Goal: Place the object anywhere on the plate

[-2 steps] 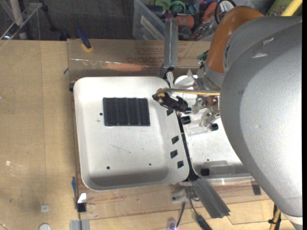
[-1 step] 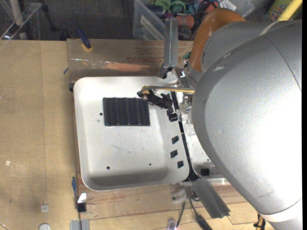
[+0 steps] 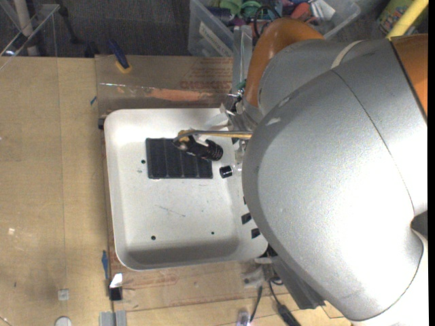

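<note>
Status: arm [image 3: 340,168] covers most of the right side of the camera view; only the left white bin [image 3: 136,243] is visible. Dark ribbed rectangular plate [image 3: 170,163] lies flat in bin's upper half. Small dark obj. with tan/yellowish end [image 3: 194,145] sits at plate's upper right edge, partly over it, apparently resting on it. Thin pale rod [image 3: 224,135] runs from arm side to obj.; cannot tell if that is part of the gripper. Gripper state: cannot tell. Small black item [image 3: 225,172] just right of plate. Judgement: placement looks near done or done; release and retreat unconfirmed.
</note>
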`<state>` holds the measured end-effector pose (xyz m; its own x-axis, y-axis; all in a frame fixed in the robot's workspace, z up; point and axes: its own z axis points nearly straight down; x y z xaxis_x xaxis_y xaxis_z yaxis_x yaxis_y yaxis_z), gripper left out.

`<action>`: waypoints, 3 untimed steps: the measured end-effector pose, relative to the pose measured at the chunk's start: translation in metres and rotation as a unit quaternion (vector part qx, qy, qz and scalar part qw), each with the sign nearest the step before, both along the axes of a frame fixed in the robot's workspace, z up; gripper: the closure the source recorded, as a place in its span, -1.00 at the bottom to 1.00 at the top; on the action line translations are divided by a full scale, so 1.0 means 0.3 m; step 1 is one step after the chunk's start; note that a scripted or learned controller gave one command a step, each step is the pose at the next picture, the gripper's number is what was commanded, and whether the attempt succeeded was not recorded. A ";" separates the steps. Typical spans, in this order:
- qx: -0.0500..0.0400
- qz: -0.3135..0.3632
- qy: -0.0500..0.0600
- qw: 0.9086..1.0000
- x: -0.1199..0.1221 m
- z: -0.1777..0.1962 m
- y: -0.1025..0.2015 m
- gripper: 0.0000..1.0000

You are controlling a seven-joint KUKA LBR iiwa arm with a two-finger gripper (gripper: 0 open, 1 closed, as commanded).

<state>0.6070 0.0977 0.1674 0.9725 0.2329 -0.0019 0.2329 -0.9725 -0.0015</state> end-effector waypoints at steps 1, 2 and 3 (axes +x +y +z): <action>0.006 -0.013 -0.002 1.000 -0.082 -0.116 0.092 1.00; 0.004 0.032 -0.004 0.999 -0.326 -0.259 0.435 1.00; -0.001 0.062 0.000 0.998 -0.267 0.067 0.328 1.00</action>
